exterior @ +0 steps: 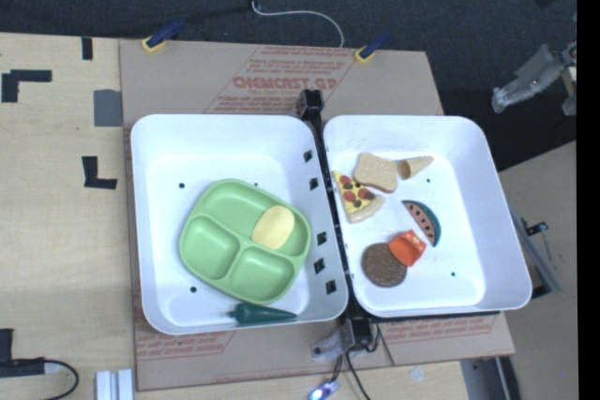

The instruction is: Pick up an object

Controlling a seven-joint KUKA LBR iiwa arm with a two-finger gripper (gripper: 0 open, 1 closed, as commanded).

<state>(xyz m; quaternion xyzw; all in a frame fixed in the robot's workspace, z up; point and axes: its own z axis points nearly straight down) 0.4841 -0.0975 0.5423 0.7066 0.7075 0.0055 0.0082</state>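
- The step in hand reads as the very start of the pick: the gripper (534, 84) sits at the far right, outside both bins and well apart from every object; nothing is between it and the bench but open air
- From this slant the tool is a small grey blur, so whether it stands wide or narrow I cannot tell; it appears to carry nothing, though the view is poor there
- The right bin (487, 229) holds 6 loose pieces: a bread slice (376, 171) at the far side with a cone-shaped piece (413, 168) just beside it on the right; a pizza slice (355, 196) near the bin's left wall; a watermelon slice (423, 221) toward the middle; an orange piece (407, 246) touching a brown round cookie (382, 265) at the near side
- The left bin (155, 201) holds a green divided plate (220, 248) with a yellow oval piece (274, 227) in its far-right compartment; a dark green piece (262, 315) lies at the near wall
- The next move calls for choosing 1 target and swinging left and down over it; the watermelon slice lies apart from its neighbours, so it looks the cleanest choice; the orange piece and the cookie touch, which could spoil a grasp
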